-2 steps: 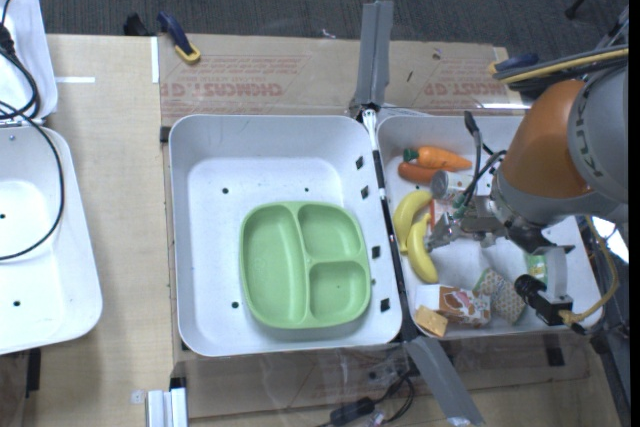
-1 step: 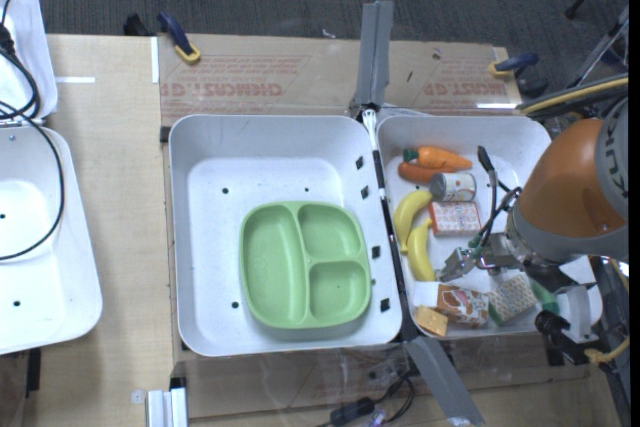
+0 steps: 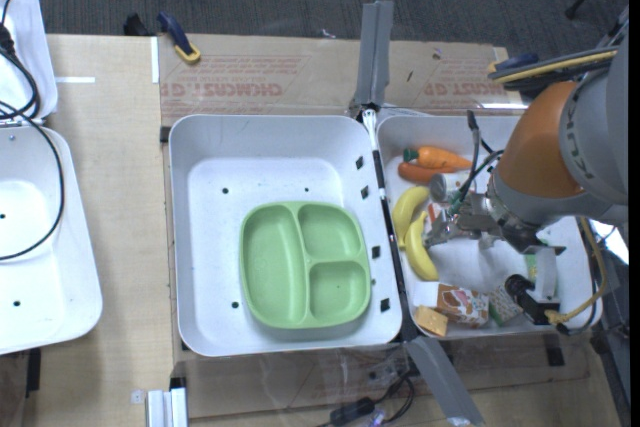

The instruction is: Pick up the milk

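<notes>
While the tool sits low in the right bin beside the bananas, its state impossible to tell, the milk lies ungrasped at the lower right of the frame, so the pick seems barely begun.

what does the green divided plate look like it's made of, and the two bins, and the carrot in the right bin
Green plate: probably matte plastic, one even colour with soft rounded dividers. The left bin and right bin: likely thin moulded plastic, white and smooth with rounded rims. Carrot: looks like a plastic toy, uniform glossy orange, though real cannot be ruled out.
</notes>
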